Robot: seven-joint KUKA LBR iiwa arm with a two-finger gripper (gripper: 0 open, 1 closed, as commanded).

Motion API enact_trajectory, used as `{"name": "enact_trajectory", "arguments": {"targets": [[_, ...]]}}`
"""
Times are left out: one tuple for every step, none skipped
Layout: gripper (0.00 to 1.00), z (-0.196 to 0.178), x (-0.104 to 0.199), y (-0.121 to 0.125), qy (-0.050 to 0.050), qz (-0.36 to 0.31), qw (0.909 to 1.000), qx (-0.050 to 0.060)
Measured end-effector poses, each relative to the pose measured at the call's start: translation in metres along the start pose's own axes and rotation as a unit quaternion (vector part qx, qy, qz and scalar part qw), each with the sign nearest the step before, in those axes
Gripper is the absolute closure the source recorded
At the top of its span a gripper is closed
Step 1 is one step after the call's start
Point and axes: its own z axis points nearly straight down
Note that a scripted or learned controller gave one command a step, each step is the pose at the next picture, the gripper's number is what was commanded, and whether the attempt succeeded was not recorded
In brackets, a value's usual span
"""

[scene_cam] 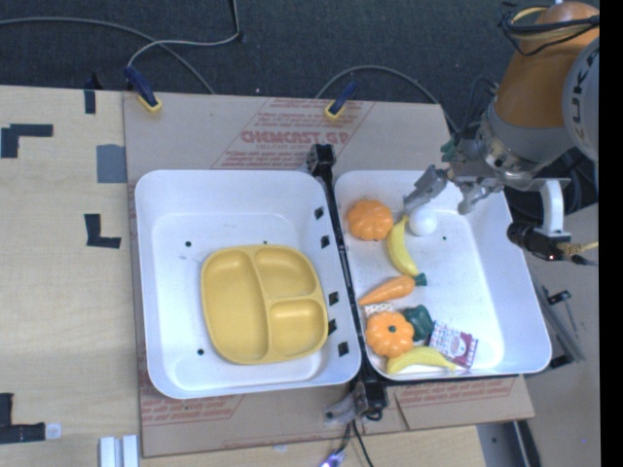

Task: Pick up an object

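The right bin (pixel 506 290) holds several toy foods. Near its back lie an orange round fruit (pixel 370 219), a small white egg-like ball (pixel 422 224) and a yellow banana (pixel 401 249). Toward the front are a carrot (pixel 387 290), a small orange pumpkin (pixel 389 334), a dark green piece (pixel 419 321), a second banana (pixel 421 361) and a red-and-white packet (pixel 453 343). My gripper (pixel 450 195) hangs over the back of the right bin, open, fingers spread with nothing between them. Its left finger (pixel 424 187) is just above the white ball.
The left bin (pixel 165 261) holds a yellow divided plate (pixel 265 302). A black divider with clips (pixel 336 251) runs between the bins. Cardboard lies under both bins, clamped at the back by two yellow-and-blue clamps (pixel 144 89). Cables trail across the dark floor behind.
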Motion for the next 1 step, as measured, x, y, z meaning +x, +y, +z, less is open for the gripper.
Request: {"name": "enact_trajectory", "arguments": {"targets": [[0.00,0.0662,0.0483,0.0167,0.000,0.000,1.0000,0.001]]}}
